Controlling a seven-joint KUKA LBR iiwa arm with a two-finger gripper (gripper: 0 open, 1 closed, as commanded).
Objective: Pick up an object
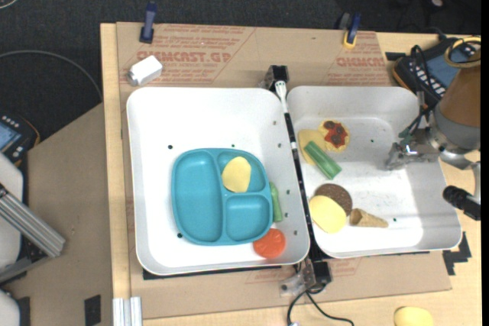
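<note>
Two glossy white bins (153, 187); smooth teal divided tray (202, 202), round orange ball (269, 243).

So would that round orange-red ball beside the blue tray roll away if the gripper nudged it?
Probably. The round orange-red ball looks smooth, so it may roll or slip. The blue divided tray and the white bin wall beside it would likely stop it soon.

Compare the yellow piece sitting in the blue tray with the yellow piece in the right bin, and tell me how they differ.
The yellow piece in the tray lies in an upper compartment of the blue divided tray in the left bin; the yellow piece in the right bin lies on the floor of the right bin. The first lies alone in its compartment; the second touches a brown round piece. The second looks slightly larger. Both are plain yellow and rounded.
</note>
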